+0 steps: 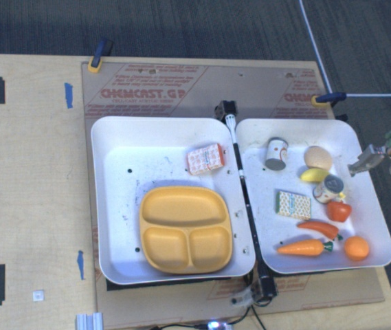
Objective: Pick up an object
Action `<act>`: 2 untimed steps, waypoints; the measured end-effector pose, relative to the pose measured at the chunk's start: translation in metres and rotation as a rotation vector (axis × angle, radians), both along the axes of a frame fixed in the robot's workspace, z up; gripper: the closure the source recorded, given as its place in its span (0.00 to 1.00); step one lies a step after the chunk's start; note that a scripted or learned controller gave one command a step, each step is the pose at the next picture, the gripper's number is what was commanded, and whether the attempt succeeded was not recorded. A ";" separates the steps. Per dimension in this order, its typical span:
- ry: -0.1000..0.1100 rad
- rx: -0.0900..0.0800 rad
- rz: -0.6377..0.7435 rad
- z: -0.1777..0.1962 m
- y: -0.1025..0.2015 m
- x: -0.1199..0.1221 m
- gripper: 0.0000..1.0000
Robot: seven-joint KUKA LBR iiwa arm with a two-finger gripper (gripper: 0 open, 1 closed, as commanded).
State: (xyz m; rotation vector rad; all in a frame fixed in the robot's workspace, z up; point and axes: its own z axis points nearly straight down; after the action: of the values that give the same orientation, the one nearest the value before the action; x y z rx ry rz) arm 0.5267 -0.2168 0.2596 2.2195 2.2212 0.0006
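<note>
The right bin [370,205] holds several small items: a grey can [275,153], a beige bun-like piece [317,157], a yellow fruit [313,175], a small tin [330,187], a red tomato [339,210], a patterned green box [293,203], a red chili [317,228], a carrot [301,248] and an orange [356,248]. In the left bin [113,184] lie a yellow divided plate [186,227] and a red-and-white carton [205,158]. My gripper [368,161] pokes in at the right bin's far right rim, apart from all the items.
Both bins rest on a cardboard sheet [147,88] held by clamps [99,53]. A thin rod [312,33] slants across the upper right. The bench's wooden top [30,184] stretches away to the left.
</note>
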 end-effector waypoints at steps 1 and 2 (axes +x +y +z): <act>0.005 0.005 0.001 -0.127 -0.005 -0.003 0.00; -0.004 0.001 0.000 -0.171 0.044 0.024 0.00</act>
State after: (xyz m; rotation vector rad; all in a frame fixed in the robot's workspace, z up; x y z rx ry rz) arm 0.5505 -0.1730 0.0890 2.2181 2.2195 0.0052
